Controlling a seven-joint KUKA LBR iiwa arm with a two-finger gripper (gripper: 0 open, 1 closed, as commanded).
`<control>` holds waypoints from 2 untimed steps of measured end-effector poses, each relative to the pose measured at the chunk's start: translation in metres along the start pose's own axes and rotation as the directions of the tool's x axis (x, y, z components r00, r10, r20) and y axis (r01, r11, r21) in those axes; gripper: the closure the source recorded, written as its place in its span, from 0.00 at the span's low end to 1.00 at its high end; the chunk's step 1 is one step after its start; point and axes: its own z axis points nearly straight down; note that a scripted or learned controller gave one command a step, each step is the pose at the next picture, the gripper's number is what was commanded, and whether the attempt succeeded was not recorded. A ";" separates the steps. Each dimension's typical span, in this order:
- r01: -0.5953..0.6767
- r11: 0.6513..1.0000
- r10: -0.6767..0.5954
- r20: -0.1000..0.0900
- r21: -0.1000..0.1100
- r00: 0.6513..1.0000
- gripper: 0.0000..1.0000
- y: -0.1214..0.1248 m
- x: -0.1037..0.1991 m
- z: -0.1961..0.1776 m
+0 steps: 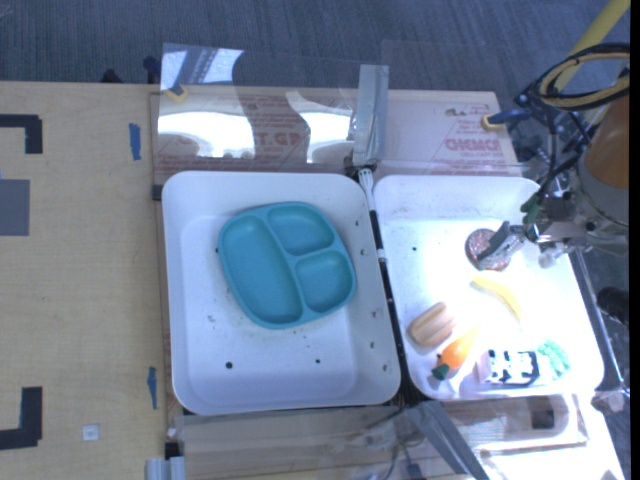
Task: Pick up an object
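Gripper (503,246) positioned low in right bin (420,218), at brownish round object (484,244); finger state not discernible, contact with object not confirmed. Just below: yellow banana (497,295). Nearer front edge: hot dog bun (430,323), orange carrot (453,356), blue-white box (512,367). In left bin (190,268): teal divided plate (286,263).
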 end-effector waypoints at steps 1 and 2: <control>-0.190 0.982 0.190 -0.001 0.008 0.982 0.00 0.041 -0.048 0.088; -0.039 0.999 0.039 -0.002 0.008 0.999 0.00 0.065 -0.075 0.179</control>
